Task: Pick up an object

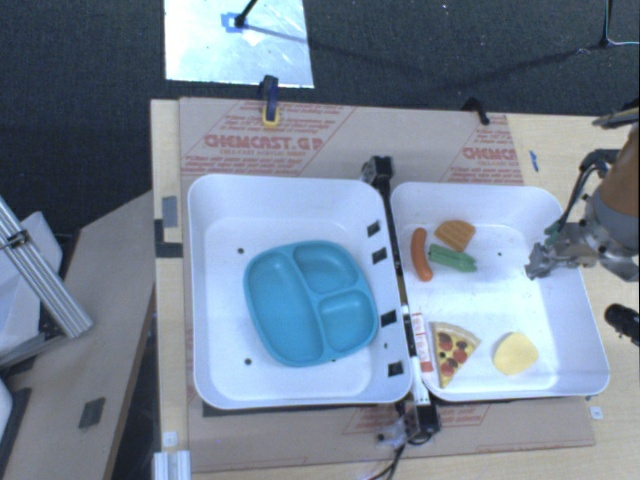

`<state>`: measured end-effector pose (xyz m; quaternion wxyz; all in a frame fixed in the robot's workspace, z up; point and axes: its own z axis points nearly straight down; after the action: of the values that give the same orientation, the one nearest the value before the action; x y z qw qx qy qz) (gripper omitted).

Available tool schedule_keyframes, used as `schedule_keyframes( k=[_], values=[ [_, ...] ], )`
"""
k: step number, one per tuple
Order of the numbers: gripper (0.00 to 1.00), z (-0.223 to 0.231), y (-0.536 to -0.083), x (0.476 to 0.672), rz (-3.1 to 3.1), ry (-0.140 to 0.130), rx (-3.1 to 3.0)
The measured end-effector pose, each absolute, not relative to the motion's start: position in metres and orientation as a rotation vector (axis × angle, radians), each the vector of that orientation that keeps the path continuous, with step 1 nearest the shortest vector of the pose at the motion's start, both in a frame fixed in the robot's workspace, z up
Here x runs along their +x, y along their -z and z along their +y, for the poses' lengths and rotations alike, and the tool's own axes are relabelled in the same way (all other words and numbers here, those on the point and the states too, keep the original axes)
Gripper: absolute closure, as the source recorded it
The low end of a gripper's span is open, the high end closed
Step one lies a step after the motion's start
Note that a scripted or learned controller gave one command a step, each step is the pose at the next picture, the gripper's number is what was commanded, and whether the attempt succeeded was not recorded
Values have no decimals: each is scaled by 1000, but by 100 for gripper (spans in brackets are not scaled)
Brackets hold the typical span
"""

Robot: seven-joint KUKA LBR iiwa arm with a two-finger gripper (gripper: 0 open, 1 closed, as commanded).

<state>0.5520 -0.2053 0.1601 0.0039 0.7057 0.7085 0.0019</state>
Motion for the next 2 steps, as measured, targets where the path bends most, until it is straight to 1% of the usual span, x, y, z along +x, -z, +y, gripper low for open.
schedule_keyframes(
  k=[1,2],
  values=[
    [100,-195,-215,554,2223,-5,2210],
    [100,-200,-269,547,2222,-5,2211]
  ],
)
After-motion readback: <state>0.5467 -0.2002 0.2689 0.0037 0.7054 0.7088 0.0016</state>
